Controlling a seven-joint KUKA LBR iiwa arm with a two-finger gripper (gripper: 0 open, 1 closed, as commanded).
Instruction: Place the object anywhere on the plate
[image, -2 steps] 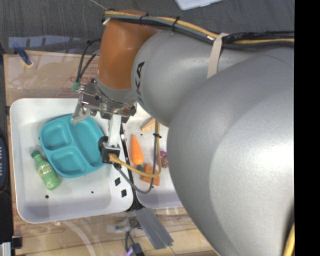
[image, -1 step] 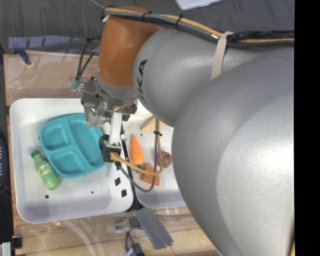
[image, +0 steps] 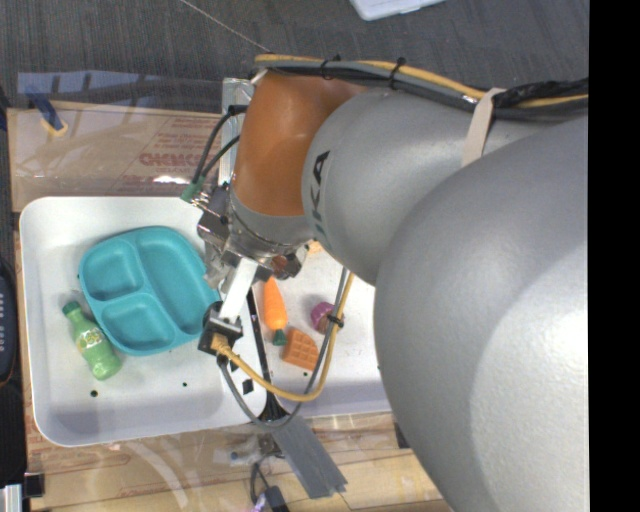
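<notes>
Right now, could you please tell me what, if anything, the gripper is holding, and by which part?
It cannot be told: the arm's wrist hides the grasp. A carrot shows just beside it, over the right bin.

smooth matt plastic plate (image: 145, 285)

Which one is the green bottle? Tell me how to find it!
Look in the left white bin, the one holding the blue plate. Beside the plate's lower left edge lies the green bottle. It is small and green, while the plate is big and blue.
</notes>
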